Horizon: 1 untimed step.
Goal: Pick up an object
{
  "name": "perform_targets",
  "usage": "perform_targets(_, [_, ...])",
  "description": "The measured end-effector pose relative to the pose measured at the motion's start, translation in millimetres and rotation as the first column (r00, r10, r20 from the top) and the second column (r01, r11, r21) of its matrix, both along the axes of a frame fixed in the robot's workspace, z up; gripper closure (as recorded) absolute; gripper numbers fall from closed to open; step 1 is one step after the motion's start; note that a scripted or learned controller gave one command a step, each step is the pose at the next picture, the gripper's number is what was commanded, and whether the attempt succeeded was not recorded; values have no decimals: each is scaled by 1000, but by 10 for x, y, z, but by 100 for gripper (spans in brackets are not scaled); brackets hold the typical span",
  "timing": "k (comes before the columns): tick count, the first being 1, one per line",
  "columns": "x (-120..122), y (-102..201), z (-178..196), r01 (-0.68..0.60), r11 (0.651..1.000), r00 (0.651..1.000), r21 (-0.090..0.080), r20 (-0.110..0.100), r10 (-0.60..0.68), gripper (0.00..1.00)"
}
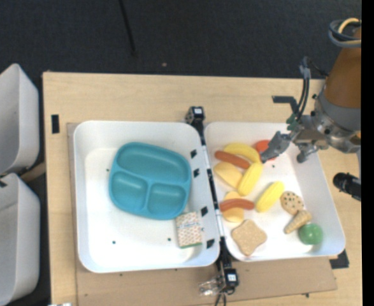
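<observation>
The right bin (327,199) holds toy food. A sausage (232,159) lies across yellow pieces (250,177), and a second sausage (236,204) sits lower down. There is also a yellow lemon shape (270,196), a chip cookie (292,201), a bread slice (248,236), a biscuit wedge (296,222) and a green ball (310,234). My gripper (274,148) hangs over the bin's upper part, just right of a red piece (261,146) that it partly hides.
The left bin (88,234) carries a blue divided plate (150,180) and a small patterned packet (188,229) in its lower right corner. Black clips (207,171) line the ridge between the bins. White shapes (5,164) stand off the bench at the left.
</observation>
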<state>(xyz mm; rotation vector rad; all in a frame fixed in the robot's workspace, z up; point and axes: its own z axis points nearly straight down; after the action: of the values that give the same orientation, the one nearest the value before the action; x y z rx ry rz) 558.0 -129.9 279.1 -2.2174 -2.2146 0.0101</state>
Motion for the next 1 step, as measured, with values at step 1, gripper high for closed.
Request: perform_targets(1, [15, 1, 43, -3, 1000, 1000, -2, 8, 3, 0])
